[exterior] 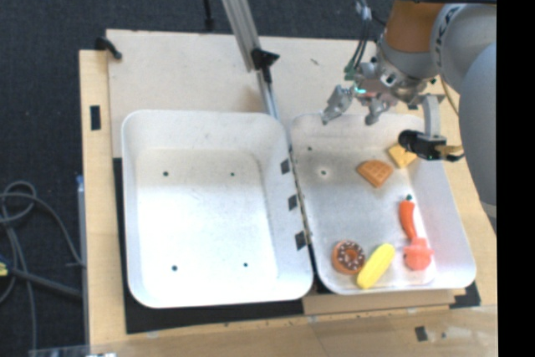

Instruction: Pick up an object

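While the gripper [354, 107] is hanging over the right bin's [326, 263] far rim, jaws spread and gripping nothing, I am judging the pick unstarted, the waffle [374, 173] lying nearest.

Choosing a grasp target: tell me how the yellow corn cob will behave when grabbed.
The corn cob looks rounded and elongated, so it may roll when nudged. It leans against the donut, which could shift too. It looks like rigid toy plastic, probably light and somewhat slippery.

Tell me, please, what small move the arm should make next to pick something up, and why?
Probably lower the gripper toward the waffle-like toy. The gripper sits open above the far edge of the right bin with nothing between its fingers, and that toy lies nearest it, apart from the carrot, corn and donut.
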Robot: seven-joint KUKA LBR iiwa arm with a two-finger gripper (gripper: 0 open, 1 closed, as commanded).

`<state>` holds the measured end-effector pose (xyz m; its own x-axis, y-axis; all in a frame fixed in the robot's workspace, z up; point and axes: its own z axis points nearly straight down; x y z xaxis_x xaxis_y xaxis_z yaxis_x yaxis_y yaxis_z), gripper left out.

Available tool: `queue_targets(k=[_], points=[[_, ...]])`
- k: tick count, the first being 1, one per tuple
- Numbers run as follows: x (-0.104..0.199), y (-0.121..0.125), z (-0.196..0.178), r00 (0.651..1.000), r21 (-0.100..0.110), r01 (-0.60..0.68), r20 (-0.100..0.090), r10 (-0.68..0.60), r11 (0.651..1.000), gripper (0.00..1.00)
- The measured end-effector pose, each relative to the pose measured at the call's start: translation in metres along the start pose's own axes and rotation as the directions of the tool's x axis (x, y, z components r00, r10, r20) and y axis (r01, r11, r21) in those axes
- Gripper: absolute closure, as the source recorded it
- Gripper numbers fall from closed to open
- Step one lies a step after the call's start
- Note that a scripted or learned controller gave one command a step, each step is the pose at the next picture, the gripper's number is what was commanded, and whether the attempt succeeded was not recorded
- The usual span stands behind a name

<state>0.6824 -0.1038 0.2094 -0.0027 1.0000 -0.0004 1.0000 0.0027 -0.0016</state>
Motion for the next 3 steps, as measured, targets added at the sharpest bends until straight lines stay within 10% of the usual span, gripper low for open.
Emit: queue_targets(k=[3], points=[[0.004,0.006,0.104,1.000,0.004,0.002,0.003,-0.002,1.000,0.00]])
